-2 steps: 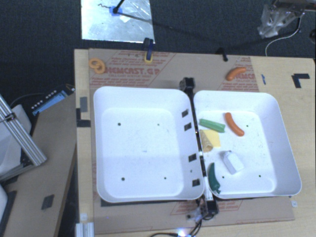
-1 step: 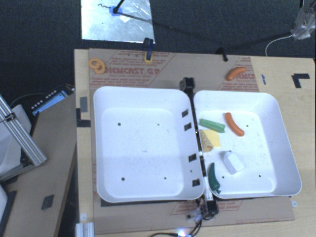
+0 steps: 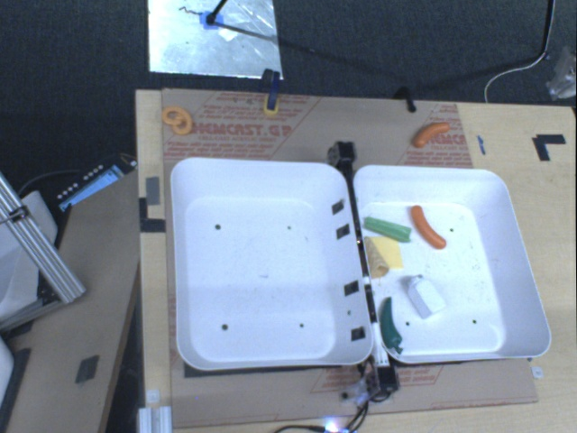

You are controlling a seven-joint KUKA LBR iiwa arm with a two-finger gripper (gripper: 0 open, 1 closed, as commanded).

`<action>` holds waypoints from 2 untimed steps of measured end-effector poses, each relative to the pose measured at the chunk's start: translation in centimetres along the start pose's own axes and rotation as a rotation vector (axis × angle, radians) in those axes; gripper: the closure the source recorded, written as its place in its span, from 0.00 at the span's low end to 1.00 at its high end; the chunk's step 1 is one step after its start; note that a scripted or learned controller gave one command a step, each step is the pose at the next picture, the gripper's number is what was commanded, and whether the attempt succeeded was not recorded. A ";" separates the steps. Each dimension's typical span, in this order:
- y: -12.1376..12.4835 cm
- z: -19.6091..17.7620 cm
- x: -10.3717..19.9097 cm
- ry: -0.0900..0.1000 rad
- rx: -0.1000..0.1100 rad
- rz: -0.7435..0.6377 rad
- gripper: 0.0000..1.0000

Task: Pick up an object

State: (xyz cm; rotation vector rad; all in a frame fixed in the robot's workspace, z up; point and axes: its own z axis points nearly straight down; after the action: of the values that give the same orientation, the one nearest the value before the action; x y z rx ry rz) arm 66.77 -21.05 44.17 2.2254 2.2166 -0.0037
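The right bin (image 3: 505,242) holds several small objects near its left wall. A light green block (image 3: 387,229) lies beside an orange sausage-shaped piece (image 3: 428,226). Below them rests a pale yellow piece (image 3: 382,254). A white bottle-like object (image 3: 423,296) lies lower down, and a dark green curved piece (image 3: 389,323) sits against the bin's lower left wall.
The left bin (image 3: 261,264) lies beside the right one, joined by black clips (image 3: 347,233). On the cardboard behind the bins rest an orange pretzel shape (image 3: 178,120), a yellow and blue clamp (image 3: 270,93) and another orange sausage (image 3: 431,134). A foil sheet (image 3: 214,25) lies beyond.
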 end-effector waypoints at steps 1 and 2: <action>0.0 -10.1 0.5 -0.003 -0.015 -0.010 1.00; 0.0 -5.8 0.4 0.001 -0.001 -0.005 1.00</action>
State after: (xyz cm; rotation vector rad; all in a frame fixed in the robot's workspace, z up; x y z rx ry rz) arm 66.83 -20.65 49.94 2.2196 2.2221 -0.0008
